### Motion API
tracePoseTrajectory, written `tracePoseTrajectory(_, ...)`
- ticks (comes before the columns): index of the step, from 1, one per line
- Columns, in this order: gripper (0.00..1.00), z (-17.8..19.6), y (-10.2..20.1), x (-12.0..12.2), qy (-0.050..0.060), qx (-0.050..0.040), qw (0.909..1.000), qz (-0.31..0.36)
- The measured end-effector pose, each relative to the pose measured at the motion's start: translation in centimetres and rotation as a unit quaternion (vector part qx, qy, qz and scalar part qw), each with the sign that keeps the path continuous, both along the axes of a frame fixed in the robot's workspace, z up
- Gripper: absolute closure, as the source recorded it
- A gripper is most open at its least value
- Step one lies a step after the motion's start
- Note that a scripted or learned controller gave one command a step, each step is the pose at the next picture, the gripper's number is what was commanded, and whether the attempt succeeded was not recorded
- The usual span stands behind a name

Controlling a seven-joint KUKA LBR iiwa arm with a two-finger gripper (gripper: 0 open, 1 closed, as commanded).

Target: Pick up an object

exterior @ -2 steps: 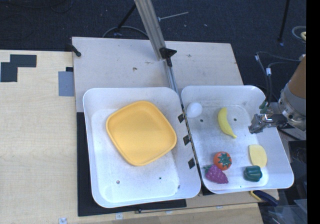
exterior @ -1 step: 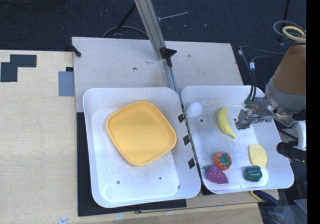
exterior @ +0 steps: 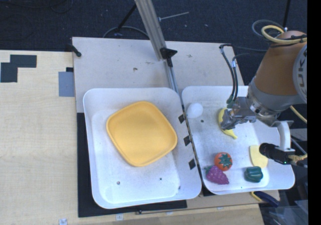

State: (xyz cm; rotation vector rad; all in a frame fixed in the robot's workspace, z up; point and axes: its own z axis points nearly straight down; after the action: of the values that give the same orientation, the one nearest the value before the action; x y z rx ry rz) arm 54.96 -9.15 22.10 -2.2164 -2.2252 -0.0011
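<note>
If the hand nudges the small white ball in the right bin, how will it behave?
The white ball looks round and smooth, so it would probably roll at a light touch. It sits near the right bin's left wall, which might stop it. Its small size suggests it is light and could slip from a pinch.

A pale grey worktop [exterior: 120, 63] is carrying two shallow white bins side by side, their inner rims touching along a row of small black clips [exterior: 187, 140]. The left bin [exterior: 95, 118] is sitting toward the worktop's front and is reaching its front edge. The right bin [exterior: 210, 133] is lying just beside it, its far right part overhanging toward the worktop's right side. A slanted aluminium rail [exterior: 150, 23] is rising from the worktop's back area, behind where the bins are meeting.
</note>
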Motion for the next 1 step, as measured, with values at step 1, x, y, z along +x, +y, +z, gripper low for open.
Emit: tracePoseTrajectory(1, 1.0, -0.75, 5.37, 0.55, 0.001, -0.0001, 1.0, 0.0)
